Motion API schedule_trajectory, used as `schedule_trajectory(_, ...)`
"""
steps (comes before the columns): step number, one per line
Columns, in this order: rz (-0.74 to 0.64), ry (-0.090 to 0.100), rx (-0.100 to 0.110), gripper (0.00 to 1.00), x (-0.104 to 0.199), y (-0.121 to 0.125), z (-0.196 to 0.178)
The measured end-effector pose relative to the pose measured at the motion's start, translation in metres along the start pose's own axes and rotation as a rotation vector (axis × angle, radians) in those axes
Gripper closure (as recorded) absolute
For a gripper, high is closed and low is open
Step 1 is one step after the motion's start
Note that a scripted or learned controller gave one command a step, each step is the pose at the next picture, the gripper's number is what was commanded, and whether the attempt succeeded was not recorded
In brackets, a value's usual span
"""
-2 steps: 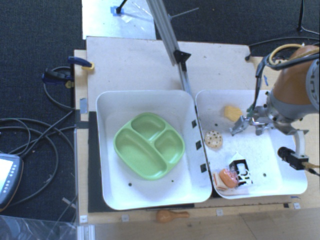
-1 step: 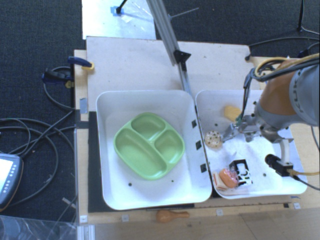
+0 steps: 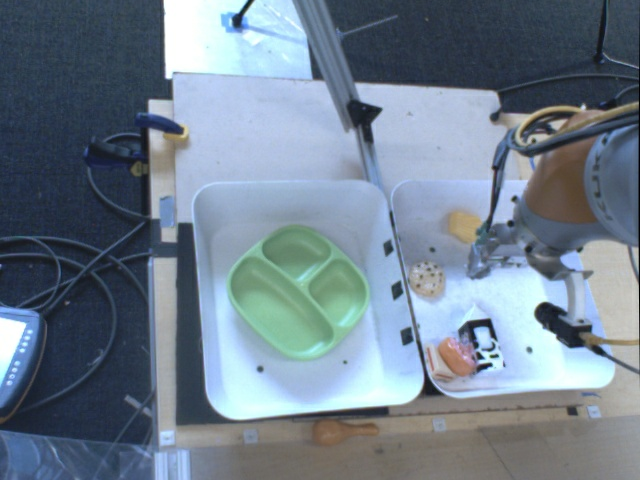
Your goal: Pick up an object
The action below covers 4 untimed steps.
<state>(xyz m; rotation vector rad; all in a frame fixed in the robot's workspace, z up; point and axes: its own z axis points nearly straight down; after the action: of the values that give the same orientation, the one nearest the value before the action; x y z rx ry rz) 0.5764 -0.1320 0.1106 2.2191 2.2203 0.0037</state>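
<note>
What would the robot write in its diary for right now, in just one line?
gripper: above right bin, near yellow piece | cookie: lying loose | green tray: in left bin | pick: not yet done

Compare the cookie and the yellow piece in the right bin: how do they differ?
The cookie is round, pale and dark-speckled; the yellow piece is plain yellow and blockier. The cookie lies by the bin's left wall; the yellow piece lies further back, close beside the pincer. Both lie loose on the floor of the right bin, similar in size, neither gripped.
</note>
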Motion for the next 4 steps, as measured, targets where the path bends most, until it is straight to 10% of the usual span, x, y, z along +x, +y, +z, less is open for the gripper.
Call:
schedule_trajectory(3,-0.006,-0.001,-0.001,1.0,-0.002,0.009,-0.115)
schedule_trajectory(4,-0.011,0.002,0.0,1.0,0.056,0.009,-0.126)
